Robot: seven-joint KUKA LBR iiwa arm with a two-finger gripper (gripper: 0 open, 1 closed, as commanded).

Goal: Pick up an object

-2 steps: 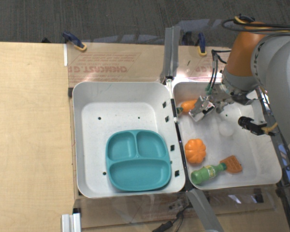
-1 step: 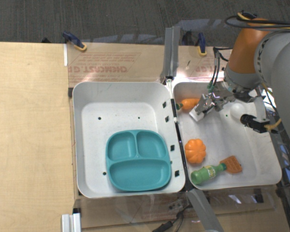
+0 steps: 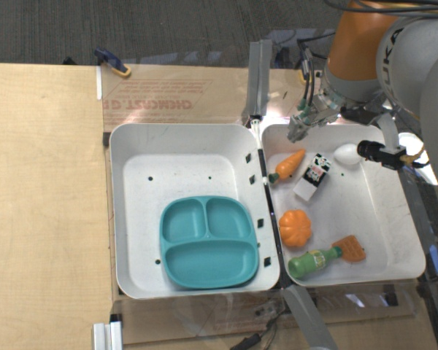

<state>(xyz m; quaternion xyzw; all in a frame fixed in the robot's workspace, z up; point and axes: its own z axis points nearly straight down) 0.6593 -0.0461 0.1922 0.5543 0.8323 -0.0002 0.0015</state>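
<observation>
Grey and orange, the arm (image 3: 383, 42) is reaching in from the right and bending down over the far edge of the right bin (image 3: 394, 268), its orange band sitting above the wrist and cables trailing around it. At its tip the claw (image 3: 301, 128) is hanging low by the bin's far left corner, angled down and to the left; its fingers are looking close together with nothing visible between them, though at this size it is hard to tell exactly how far apart they are standing. Just below the claw, a small carrot (image 3: 290, 164) is lying tilted against the bin's left wall, apart from the fingers. Beside the carrot a black-and-white carton (image 3: 313, 176) is lying at a slant, and a white egg-like object (image 3: 347, 154) is resting nearer the far wall. Toward the near side an orange pumpkin (image 3: 295, 227) is sitting by the left wall, with a green bottle (image 3: 313, 262) lying on its side below it and a small orange piece (image 3: 352, 249) just beside the bottle's neck. A teal divided plate (image 3: 208, 243) is lying flat in the left bin (image 3: 131, 195). Both bins are resting on cardboard on the wooden table (image 3: 40, 195).
</observation>
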